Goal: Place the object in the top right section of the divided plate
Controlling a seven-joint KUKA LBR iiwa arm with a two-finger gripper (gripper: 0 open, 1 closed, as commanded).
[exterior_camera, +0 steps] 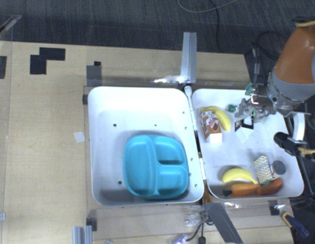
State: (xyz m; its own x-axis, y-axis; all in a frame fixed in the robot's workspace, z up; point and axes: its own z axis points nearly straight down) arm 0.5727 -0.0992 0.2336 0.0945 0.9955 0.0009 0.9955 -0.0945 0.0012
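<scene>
A smooth blue plastic divided plate (156, 165) is seen in the left glossy white bin (104, 136). In the right bin (294, 184), a curved yellow banana (222, 117) lies at ten o'clock beside a printed carton (210, 124), its lettering unreadable. The metal gripper (247, 115) hovers nearby; its grip cannot be told. Pale wood bench (40, 151), dark carpet (96, 6).

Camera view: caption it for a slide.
Gripper over the right bin near a banana; blue divided plate waits left.
</scene>
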